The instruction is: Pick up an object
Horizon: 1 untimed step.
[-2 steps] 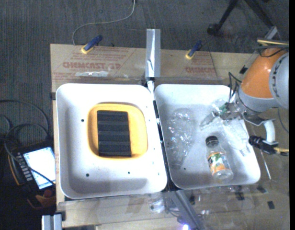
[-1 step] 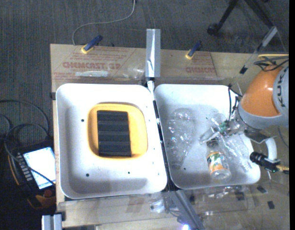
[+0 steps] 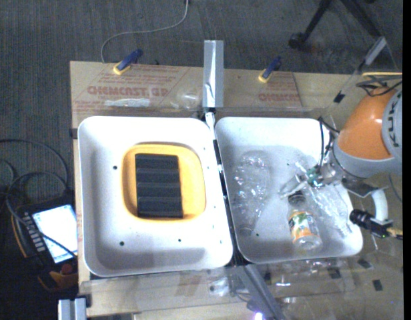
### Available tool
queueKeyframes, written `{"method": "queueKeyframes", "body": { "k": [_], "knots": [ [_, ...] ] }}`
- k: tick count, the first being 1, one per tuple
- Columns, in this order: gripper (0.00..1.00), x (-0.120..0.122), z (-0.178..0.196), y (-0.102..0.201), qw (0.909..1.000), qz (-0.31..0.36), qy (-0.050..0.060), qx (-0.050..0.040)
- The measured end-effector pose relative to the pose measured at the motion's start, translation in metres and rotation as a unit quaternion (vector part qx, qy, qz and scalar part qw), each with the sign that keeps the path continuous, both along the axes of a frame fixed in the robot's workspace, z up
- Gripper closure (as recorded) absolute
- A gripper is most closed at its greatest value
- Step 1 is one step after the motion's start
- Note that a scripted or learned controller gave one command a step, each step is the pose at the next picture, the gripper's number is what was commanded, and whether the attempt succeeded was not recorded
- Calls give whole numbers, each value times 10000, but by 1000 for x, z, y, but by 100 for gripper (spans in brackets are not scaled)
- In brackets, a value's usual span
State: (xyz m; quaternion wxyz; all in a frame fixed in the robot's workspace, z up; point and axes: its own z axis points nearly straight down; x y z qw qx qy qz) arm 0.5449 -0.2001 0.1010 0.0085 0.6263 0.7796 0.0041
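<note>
Reaching in from the right, gripper hanging low over right bin; fingers impossible to tell; small bottle lying just below, clear bottle beside; yellow tray sitting in left bin

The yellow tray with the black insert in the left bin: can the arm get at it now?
Probably yes: the yellow tray lies uncovered in the left bin, but the gripper is over the right bin.

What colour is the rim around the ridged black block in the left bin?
Yellow rim, clearest in the camera view.
</note>
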Motion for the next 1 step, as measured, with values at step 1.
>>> {"method": "queueKeyframes", "body": {
  "k": [1],
  "knots": [
    [100, 21, 112, 39, 9978, 663, 82, 14]
  ]
}}
